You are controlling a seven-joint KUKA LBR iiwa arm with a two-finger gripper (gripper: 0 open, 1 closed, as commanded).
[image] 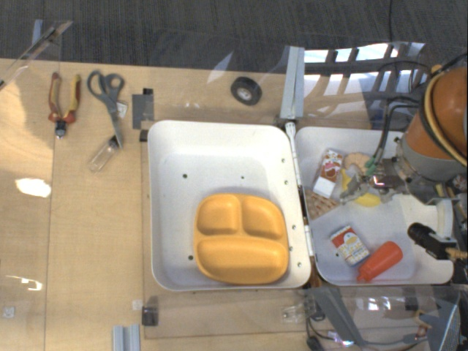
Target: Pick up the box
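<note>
The box [349, 244] is located flat in the right bin [431, 273], near the front, just left of an orange bottle [380, 261]. The gripper [363, 183] is positioned over the bin's upper middle, apart from the box, among a small carton [330, 168] and a yellow item [368, 198]. Whether the claw is wide or narrow cannot be told. An orange tray [240, 238] is seated in the left bin [175, 159].

Bench [73, 232]: bins [168, 196], scissors [108, 97], perhaps pliers [62, 101]
</note>
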